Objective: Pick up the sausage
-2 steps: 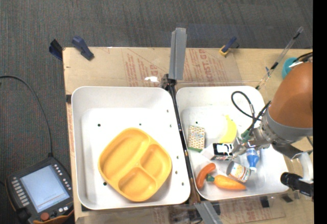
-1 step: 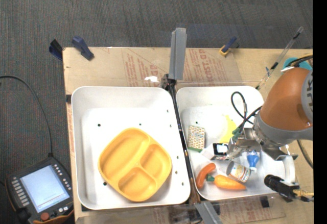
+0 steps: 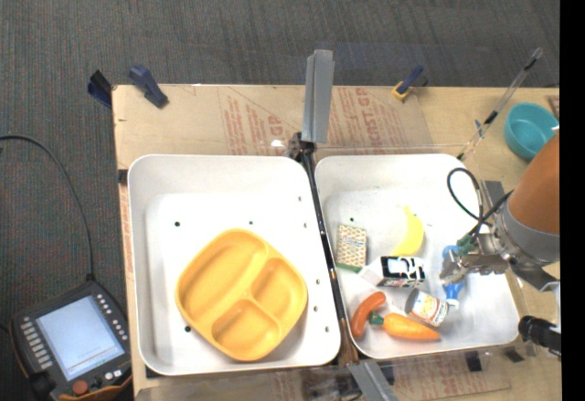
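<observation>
Sausage (image 3: pixel 367 311) lies at the right bin's (image 3: pixel 384 173) front edge, touching the carrot (image 3: pixel 410 327); bring your gripper (image 3: pixel 454 279) leftward and straddle it without nudging that carrot.

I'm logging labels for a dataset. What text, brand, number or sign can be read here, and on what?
Cardboard under the bins: red print, too blurred to read.
Small black-and-white box: label too small to read.
Can: label too small to read.
Pendant screen: nothing legible.
Nothing can be quoted.
</observation>
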`<action>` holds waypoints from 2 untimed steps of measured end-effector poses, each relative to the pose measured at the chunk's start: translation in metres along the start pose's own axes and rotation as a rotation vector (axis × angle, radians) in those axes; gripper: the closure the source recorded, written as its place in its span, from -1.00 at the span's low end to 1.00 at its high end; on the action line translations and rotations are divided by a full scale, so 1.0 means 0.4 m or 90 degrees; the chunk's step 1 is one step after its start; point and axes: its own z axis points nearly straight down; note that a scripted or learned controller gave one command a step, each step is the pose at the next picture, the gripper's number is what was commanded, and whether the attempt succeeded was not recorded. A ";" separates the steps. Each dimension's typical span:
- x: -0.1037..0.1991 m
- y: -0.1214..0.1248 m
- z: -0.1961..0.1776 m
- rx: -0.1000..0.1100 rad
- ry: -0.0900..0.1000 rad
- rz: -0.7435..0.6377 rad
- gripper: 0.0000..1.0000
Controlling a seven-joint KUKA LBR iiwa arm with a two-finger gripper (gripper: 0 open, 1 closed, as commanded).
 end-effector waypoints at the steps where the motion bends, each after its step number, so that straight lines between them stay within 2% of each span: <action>1: -0.120 -0.001 0.080 0.001 0.001 -0.125 1.00; 2: -0.114 0.003 0.065 0.000 0.000 -0.207 1.00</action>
